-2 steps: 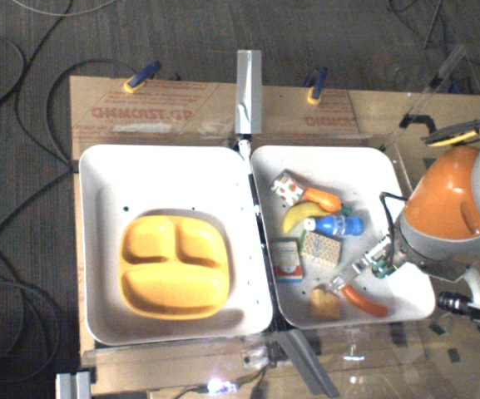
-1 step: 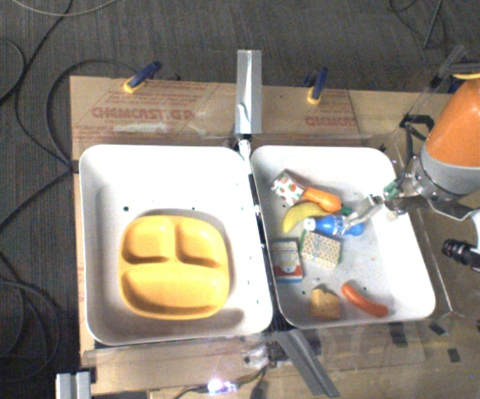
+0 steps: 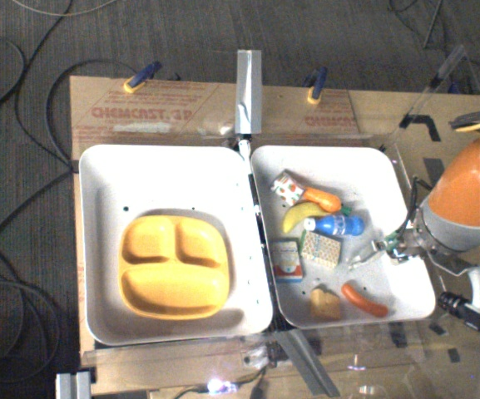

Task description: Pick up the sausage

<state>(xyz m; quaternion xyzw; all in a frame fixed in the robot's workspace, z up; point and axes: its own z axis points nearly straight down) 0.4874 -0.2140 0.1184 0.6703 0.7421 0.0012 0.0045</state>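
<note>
My fingers (image 3: 371,254) hang low over the right bin (image 3: 389,173), near its right wall, pointing left toward the heap of things. I cannot tell how wide they stand; they look like thin pale prongs, and nothing sits between them. The sausage (image 3: 364,299) lies just below them on the bin floor, apart from them, red-orange and slanting down to the right, near the bin's front right corner. Beside it to the left sits a small tan lump (image 3: 326,304). Farther left and up lie a blue bottle (image 3: 338,224), a banana (image 3: 303,214), a carrot (image 3: 320,197), a small red and white box (image 3: 287,259) and a speckled packet (image 3: 320,249), all crowded together. Behind my fingers my wrist rises to the orange band (image 3: 466,191). The left bin (image 3: 98,173) holds a yellow divided tray (image 3: 175,264). Both bins rest on the counter (image 3: 173,110), where two clamps (image 3: 141,76) grip the far edge.
</note>
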